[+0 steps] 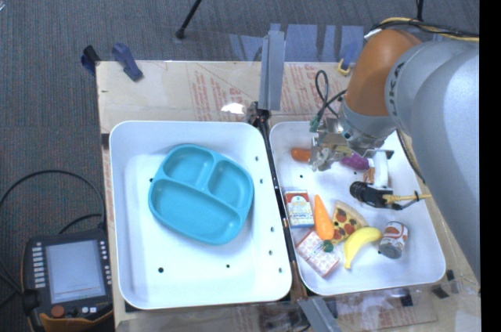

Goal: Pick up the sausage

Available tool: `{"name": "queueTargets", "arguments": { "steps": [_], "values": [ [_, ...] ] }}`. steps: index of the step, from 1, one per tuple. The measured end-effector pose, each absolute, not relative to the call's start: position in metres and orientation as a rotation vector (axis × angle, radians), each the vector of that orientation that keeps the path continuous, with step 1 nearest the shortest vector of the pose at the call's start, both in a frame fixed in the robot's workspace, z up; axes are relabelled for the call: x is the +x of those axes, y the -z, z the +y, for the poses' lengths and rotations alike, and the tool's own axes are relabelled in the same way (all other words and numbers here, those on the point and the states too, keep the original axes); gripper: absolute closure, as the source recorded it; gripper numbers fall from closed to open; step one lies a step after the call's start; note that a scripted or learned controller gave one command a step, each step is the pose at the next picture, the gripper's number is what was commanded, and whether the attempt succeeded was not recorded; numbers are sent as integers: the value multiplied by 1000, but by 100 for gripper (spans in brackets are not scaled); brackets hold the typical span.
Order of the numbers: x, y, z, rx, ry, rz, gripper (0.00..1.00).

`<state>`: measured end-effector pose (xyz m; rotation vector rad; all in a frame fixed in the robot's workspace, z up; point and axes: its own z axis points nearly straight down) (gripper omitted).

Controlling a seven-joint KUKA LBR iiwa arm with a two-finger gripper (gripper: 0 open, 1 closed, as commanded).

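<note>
- The sausage (pixel 300 155) lies near the back left corner of the right bin (pixel 427 260), a small reddish-orange piece on the white floor, partly hidden by the gripper.
- We judge it a light, stiff toy: smooth and rounded, so likely to roll or slip. We would take it across its short width, near the middle.
- The gripper (pixel 322 160) hangs just beside the sausage's right end; we cannot tell how its pincer stands, nor whether it touches the sausage.
- A purple item (pixel 358 162) lies just right of the gripper.
- Nearer the front lie a carrot (pixel 322 218), a pizza slice (pixel 347 220), a banana (pixel 360 242) and a can (pixel 393 238).
- The left bin (pixel 125 260) bears a blue divided plate (pixel 202 193), well apart from the sausage.
</note>
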<state>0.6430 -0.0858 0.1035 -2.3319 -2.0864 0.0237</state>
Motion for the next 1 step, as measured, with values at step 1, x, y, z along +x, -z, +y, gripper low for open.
{"name": "queueTargets", "arguments": {
  "steps": [1],
  "values": [
    [643,-103,-86,-2331,-24,-2087,0]
  ]
}}
